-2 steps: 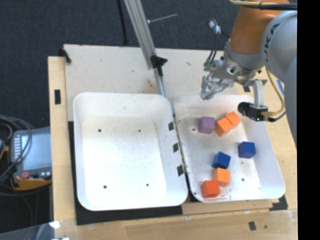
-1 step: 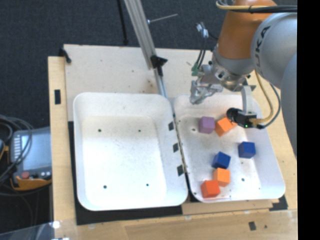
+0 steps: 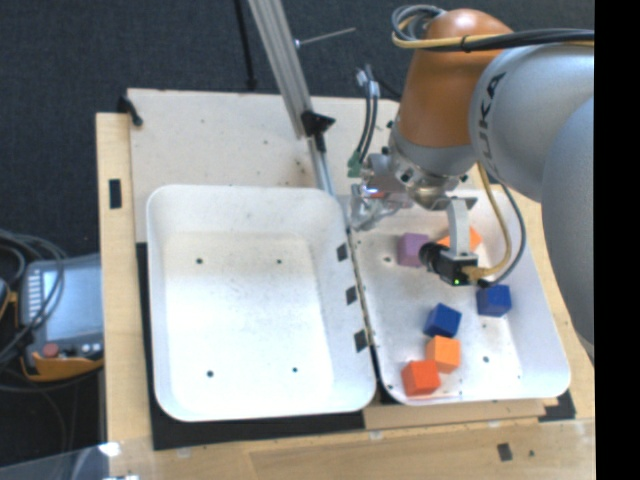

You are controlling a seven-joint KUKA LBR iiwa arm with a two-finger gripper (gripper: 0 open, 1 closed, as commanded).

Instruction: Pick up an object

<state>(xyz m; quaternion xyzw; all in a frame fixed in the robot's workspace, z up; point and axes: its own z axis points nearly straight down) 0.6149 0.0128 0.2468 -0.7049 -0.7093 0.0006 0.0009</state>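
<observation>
So the arm (image 3: 500,78) is hanging over the far end of the right bin (image 3: 535,368), wrist pointed down, and the gripper (image 3: 372,206) sits right at the bin's far-left corner, close to the divider between the two bins. Looks to me like it's in the approach step, nothing lifted yet. I honestly can't tell if the gripper is spread or closed, it's too small and cluttered from this angle, and I see no block in it.

Closest candidate is the purple block (image 3: 410,249), just beside the gripper and a bit nearer the camera. If that's the target, the next move needs a small shift toward it and a straight drop so it ends up between the jaws (that corner wall is close, so a clip on the rim seems possible).

Contents: the right bin has the purple block, an orange piece (image 3: 470,238) partly hidden behind the black wrist attachment (image 3: 448,260), two blue blocks (image 3: 494,299) (image 3: 442,320) well apart from the gripper, and two orange blocks (image 3: 444,352) (image 3: 422,377) near the front edge. The left bin (image 3: 170,228) only shows speckles and a few dark dots on its floor.
</observation>
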